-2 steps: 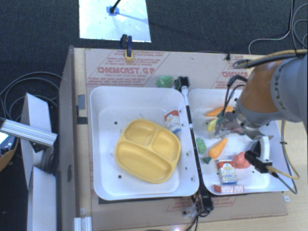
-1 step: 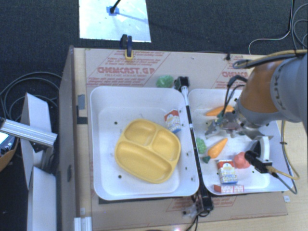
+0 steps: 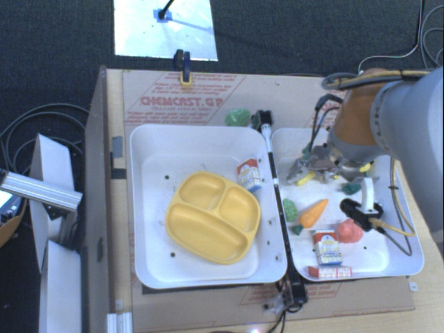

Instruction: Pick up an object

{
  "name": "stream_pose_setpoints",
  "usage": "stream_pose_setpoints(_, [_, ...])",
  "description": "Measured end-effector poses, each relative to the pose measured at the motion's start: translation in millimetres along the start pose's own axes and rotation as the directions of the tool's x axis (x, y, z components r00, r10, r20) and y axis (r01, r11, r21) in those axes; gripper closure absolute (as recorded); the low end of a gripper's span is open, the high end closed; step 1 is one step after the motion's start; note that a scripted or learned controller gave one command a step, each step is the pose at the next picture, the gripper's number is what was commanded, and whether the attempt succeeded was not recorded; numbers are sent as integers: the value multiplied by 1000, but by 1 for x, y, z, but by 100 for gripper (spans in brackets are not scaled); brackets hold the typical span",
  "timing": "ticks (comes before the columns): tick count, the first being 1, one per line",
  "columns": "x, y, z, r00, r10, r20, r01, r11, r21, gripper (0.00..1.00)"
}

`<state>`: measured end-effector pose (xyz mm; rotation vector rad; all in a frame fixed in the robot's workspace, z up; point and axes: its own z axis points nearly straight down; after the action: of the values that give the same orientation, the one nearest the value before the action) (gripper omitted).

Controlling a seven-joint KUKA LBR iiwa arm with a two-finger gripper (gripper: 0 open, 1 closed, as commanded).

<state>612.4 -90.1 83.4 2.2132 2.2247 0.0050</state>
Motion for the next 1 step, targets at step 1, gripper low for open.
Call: stream_pose_setpoints(1, [-4, 50, 3, 1000, 8, -4, -7, 999, 44, 0])
